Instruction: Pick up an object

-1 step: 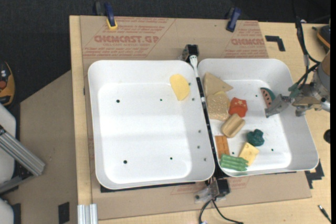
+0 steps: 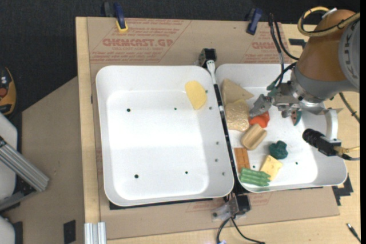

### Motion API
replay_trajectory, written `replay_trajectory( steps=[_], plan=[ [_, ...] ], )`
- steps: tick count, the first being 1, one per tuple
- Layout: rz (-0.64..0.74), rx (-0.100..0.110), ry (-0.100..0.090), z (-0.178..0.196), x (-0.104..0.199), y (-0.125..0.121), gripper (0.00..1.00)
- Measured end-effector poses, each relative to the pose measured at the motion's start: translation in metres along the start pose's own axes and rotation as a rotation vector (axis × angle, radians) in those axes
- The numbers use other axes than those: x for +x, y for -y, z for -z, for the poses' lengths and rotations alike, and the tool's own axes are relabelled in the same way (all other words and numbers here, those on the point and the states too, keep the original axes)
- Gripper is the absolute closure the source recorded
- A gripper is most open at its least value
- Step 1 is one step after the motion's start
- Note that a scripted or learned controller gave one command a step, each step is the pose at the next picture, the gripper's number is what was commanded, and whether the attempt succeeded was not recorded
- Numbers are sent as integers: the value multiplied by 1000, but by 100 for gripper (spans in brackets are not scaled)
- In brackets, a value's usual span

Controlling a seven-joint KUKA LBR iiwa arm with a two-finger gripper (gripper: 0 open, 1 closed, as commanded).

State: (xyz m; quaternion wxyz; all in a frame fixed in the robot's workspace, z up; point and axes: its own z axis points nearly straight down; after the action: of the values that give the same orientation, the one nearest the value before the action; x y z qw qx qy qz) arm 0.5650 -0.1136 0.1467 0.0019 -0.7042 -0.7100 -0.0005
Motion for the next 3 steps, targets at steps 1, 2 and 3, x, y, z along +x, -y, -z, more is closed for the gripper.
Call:
replay_trajectory(
  steps=[1,2,3],
  plan=[
    [-10,-2,2,-62,-6,5,0],
    [-7,-11,8,-58,6,-28,0],
    [-9,-10,6,-49,6,-26,100]
  ],
)
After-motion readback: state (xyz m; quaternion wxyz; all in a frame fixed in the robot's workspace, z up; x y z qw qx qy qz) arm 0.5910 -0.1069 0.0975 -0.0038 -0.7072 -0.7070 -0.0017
